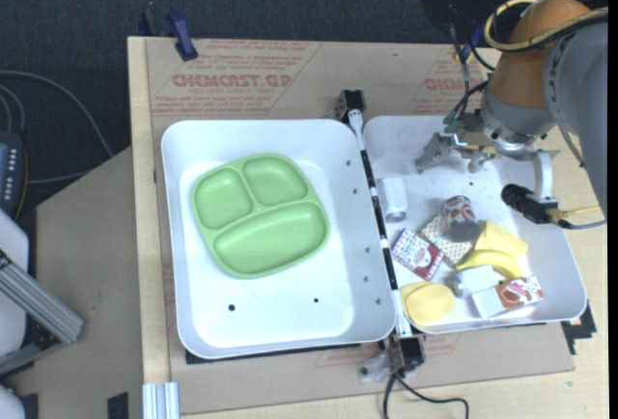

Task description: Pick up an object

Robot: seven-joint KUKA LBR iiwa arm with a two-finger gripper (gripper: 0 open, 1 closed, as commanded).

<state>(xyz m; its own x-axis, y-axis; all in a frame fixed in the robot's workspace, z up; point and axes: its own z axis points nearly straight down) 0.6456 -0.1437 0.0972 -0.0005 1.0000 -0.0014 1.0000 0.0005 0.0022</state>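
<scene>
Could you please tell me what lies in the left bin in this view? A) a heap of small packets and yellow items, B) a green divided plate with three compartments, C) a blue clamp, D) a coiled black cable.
B: the green divided plate lies alone on the floor of the left bin, while the packets and yellow items sit in the right bin.

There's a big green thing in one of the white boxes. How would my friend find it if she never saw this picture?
Look at the two white bins side by side and pick the left bin, the one away from the grey arm. The green plate lies flat in it. It is the green thing split into three sections, while the small yellow, red and white items are piled in the right bin.
</scene>
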